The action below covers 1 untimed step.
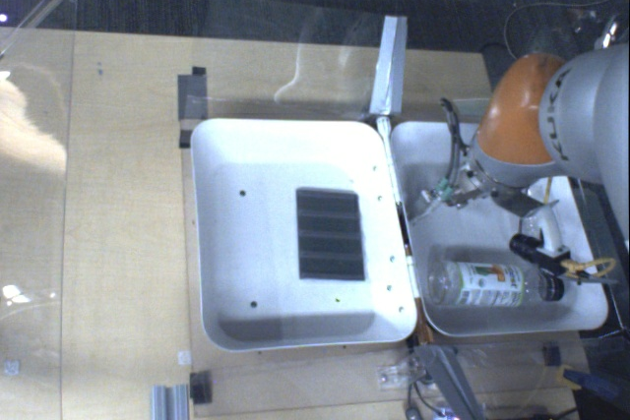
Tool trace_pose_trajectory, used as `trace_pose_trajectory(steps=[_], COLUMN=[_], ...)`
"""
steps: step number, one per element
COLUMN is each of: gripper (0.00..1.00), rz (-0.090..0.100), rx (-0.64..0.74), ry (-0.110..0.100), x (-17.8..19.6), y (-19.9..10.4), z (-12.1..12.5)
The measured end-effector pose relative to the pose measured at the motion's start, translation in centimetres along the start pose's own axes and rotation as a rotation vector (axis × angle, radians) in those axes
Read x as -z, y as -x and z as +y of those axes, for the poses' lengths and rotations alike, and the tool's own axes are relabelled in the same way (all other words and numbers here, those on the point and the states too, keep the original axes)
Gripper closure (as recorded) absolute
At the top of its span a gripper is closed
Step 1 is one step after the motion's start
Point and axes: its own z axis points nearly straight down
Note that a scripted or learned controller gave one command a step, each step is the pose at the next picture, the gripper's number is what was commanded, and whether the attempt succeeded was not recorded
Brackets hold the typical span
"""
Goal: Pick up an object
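Note:
A clear plastic bottle (487,283) with a green and white label and a dark cap lies on its side along the front wall of the right bin (418,148). A flat black ribbed rectangle (330,233) rests in the middle of the left bin (221,162). My gripper (443,195) hangs low over the left half of the right bin, behind the bottle and apart from it. The wrist and the orange band (520,121) cover much of that bin's back part. Nothing shows in the gripper's hold.
The two bins share a narrow divider wall (402,221) close to the gripper's left. A clear plastic sheet and a metal strip (389,64) stand behind the bins. The wooden bench (108,241) spreads out to the left.

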Motion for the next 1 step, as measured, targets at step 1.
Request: trace_pose_trajectory(steps=[1], gripper=[0.0], rz=[0.003], rx=[-0.013], ry=[-0.009], x=[1.94], y=[-1.4], z=[-9.46])
